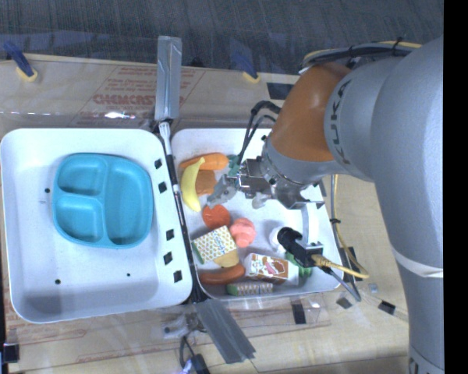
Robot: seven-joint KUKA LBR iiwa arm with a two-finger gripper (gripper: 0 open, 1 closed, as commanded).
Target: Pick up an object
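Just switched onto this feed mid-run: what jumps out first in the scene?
The big grey arm with its orange band dominates the right side, its gripper low over the right white bin, beside a yellow toy banana. That bin is crowded with small toy foods, among them a pink round piece. In the left white bin lies a light blue divided plastic tray.

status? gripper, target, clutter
Gripper low in right bin, over banana. Nothing visibly held. Tomato and peach crowd close. Blue tray in left bin.
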